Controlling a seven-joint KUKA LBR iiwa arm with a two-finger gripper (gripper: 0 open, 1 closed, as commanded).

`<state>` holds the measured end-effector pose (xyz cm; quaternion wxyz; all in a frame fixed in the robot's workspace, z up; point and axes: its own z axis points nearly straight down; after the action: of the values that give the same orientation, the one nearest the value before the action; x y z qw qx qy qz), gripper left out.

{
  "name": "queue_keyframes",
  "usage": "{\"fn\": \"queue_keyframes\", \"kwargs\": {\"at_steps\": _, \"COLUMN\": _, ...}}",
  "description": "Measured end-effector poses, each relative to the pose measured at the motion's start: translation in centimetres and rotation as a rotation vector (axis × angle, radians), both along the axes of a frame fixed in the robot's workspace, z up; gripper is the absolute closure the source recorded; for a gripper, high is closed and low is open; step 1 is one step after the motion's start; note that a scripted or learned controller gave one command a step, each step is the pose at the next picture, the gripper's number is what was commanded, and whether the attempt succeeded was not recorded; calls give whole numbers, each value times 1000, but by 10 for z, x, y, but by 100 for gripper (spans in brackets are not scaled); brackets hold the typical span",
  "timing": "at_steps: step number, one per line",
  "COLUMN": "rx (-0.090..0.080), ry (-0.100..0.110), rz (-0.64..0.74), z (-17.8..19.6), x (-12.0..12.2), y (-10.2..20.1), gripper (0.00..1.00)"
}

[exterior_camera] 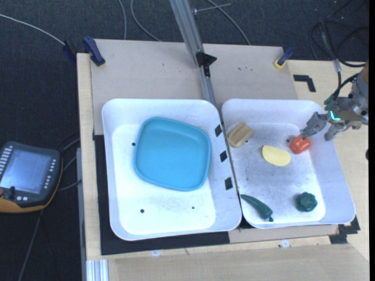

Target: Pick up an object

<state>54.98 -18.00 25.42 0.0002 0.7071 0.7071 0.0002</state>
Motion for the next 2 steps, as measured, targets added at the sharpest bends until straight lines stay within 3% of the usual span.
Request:
{"fn": "queue_keyframes", "kwargs": {"at_steps": 1, "rx": 0, "ry": 0, "rz": 0, "z": 0, "x": 0, "y": 0, "gripper": 0}}
{"fn": "queue_keyframes", "kwargs": {"at_steps": 2, "rx": 1, "ry": 5, "rz": 0, "z": -59, "x": -5, "y": 7, "gripper": 0}}
